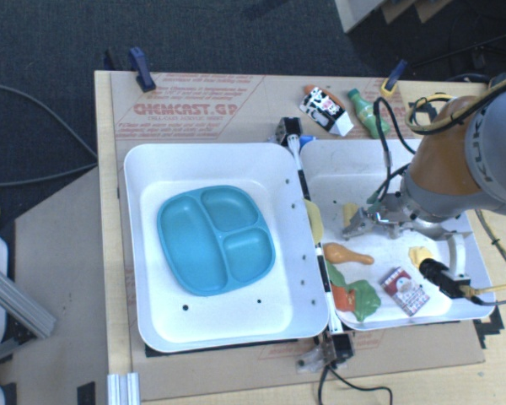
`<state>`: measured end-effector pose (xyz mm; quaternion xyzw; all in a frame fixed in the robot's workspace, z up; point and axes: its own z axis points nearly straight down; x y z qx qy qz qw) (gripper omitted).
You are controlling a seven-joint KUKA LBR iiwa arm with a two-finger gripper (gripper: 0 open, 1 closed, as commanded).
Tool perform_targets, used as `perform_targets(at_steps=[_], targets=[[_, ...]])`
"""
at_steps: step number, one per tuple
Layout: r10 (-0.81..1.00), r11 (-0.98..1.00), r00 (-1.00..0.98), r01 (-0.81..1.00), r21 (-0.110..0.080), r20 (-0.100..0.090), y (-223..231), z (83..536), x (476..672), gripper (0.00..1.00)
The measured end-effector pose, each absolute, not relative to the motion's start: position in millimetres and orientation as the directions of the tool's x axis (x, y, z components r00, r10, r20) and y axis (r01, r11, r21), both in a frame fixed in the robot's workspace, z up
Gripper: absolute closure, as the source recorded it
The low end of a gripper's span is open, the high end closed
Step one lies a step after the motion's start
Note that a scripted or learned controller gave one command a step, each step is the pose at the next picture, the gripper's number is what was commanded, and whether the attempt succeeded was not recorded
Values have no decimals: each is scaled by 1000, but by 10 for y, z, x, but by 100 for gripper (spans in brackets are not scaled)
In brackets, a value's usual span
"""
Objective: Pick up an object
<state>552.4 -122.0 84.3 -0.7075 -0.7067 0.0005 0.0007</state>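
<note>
Hovering low in the right bin [354, 163], the gripper [355, 224] seems spread open and holds nothing. An orange drumstick toy [347, 255] lies just below it; next it likely must descend there and close.

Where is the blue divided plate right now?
The blue divided plate lies in the middle of the left bin, well apart from the gripper over the right bin.

Glossy plastic divided plate [216, 239], smooth white bin [152, 184]
</note>
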Motion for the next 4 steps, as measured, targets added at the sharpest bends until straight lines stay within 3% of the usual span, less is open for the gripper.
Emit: perform_targets(at_steps=[1, 2, 3, 4], targets=[[1000, 2, -2, 1000, 2, 0, -964, 851, 6659, 0], [1000, -1, 1, 1000, -2, 0, -1279, 842, 5545, 0], [1000, -1, 1, 1000, -2, 1, -999, 905, 4966, 0], [1000, 0, 0, 1000, 1, -1, -1446, 847, 5620, 0]])
